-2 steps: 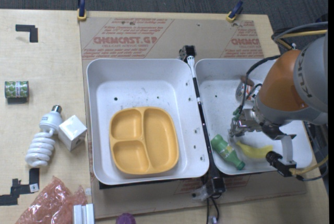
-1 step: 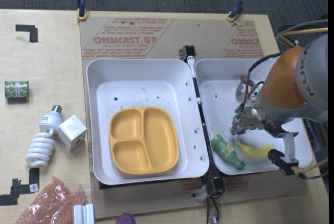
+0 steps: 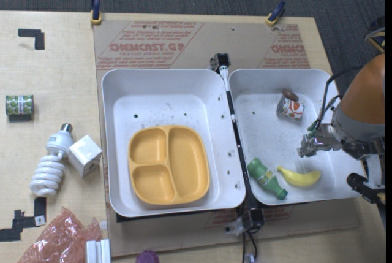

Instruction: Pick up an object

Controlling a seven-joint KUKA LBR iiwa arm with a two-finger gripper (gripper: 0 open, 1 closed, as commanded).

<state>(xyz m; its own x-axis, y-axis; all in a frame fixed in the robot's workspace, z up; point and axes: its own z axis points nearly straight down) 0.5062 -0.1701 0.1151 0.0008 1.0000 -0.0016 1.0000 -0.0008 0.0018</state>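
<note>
Bins stand side by side in the middle of the frame, on a brown board that lies on the tabletop (image 3: 49,78). Inside the left bin (image 3: 116,102) lies a yellow plate (image 3: 168,165) with three compartments, in the lower middle part of that bin. Inside the right bin (image 3: 245,90) are three things: a small orange and white can (image 3: 291,107) near the upper right part, a green bottle (image 3: 266,178) lying on its side at the lower left part, and a yellow banana (image 3: 299,177) just beside the bottle, at its right. The grey arm (image 3: 364,102) with the orange band comes in from the right edge of the frame, and the pincer (image 3: 309,148) hangs over the right part of the right bin, above the banana and below the can, a little apart from both. Nothing is seen between its tips, but whether it is released or clenched I cannot tell, because it is small and dark. At the left side of the frame, on the tabletop, lie a white spiral light bulb (image 3: 49,165), a small white cube (image 3: 85,155) touching it, and a green can (image 3: 19,106) higher up.
</note>
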